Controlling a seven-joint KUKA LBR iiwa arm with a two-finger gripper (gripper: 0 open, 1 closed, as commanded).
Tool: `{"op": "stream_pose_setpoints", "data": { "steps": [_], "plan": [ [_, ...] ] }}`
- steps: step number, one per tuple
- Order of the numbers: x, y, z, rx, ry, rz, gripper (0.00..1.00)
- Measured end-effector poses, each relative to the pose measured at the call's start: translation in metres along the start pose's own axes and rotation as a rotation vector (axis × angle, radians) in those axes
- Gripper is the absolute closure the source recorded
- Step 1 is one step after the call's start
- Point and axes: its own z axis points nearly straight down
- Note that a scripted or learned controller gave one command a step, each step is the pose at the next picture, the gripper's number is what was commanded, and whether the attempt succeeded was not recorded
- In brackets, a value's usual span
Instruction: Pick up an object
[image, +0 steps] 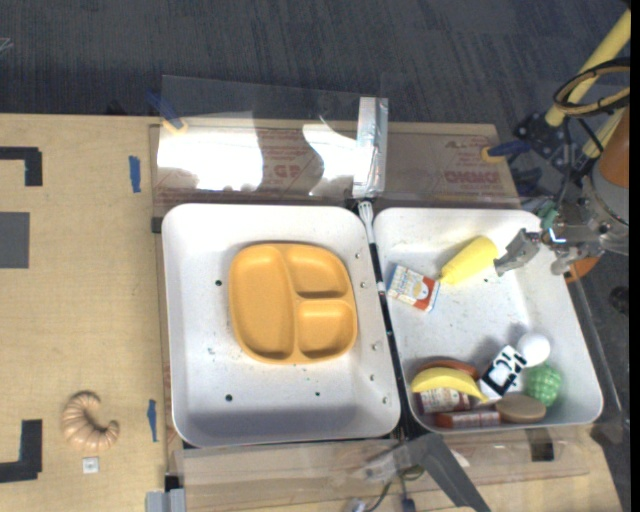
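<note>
The right bin (560, 300) holds the loose objects. A yellow oblong piece (468, 260) lies near its back, with a small white and orange carton (411, 287) to its left. At the front lie a banana (447, 381), a brown jar (447, 401), a black and white item (505, 370), a white ball (535, 350), a green ball (543, 383) and a brown disc (521, 407). My gripper (548, 257) hangs over the bin's right back corner, open, with nothing between its fingers. Its left finger (515, 250) is just right of the yellow piece.
The left bin (190, 330) carries a yellow divided tray (293, 300). A tan curled toy (90, 420) lies on the wooden bench at the far left. A clear panel and a cardboard strip (440, 165) stand behind the bins. Cables (590, 90) hang at the upper right.
</note>
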Motion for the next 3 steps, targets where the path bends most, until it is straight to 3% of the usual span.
{"op": "stream_pose_setpoints", "data": {
  "steps": [1,2,3],
  "plan": [
    [-0.020,0.017,0.067,0.004,0.001,0.173,0.00],
    [0.040,0.098,0.152,-0.003,0.000,0.403,0.00],
    [0.092,0.107,0.047,-0.012,0.003,0.478,0.00]
  ]
}}
